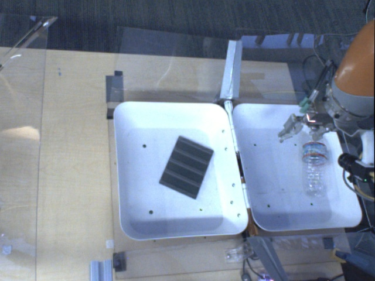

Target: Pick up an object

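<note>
A clear plastic bottle (314, 167) lies lengthwise in the right bin (275, 212), near its right side. My gripper (304, 131) hangs over the far end of that bin, just beyond the bottle's top end. It is open, with nothing between its fingers, and one grey finger (289, 128) is splayed to the left. A dark grey ribbed rectangular block (186, 167) lies flat and tilted in the middle of the left bin (135, 215).
A metal divider post (231, 69) stands behind the seam where the two bins meet. Cables and arm hardware (354, 168) crowd the right bin's right edge. A wooden bench (58, 157) extends to the left.
</note>
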Robot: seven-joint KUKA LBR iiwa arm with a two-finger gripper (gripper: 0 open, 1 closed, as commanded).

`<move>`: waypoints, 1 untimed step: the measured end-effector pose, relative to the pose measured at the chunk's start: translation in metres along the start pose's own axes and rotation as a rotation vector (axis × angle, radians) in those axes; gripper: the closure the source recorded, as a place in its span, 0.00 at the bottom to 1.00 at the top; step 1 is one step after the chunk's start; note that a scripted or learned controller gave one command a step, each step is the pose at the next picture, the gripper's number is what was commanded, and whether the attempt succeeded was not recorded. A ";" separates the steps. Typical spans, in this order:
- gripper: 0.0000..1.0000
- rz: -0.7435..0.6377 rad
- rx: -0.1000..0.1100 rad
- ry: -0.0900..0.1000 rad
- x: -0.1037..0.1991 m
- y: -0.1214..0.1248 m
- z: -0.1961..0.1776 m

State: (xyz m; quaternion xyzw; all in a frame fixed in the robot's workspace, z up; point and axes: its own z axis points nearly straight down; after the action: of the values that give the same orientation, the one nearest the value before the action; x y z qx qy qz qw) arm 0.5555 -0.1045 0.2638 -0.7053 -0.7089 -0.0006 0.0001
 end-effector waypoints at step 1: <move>0.00 -0.196 -0.006 -0.003 -0.066 0.030 0.016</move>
State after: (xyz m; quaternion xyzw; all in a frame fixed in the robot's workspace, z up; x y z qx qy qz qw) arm 0.5862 -0.1703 0.2480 -0.6325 -0.7746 -0.0017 -0.0030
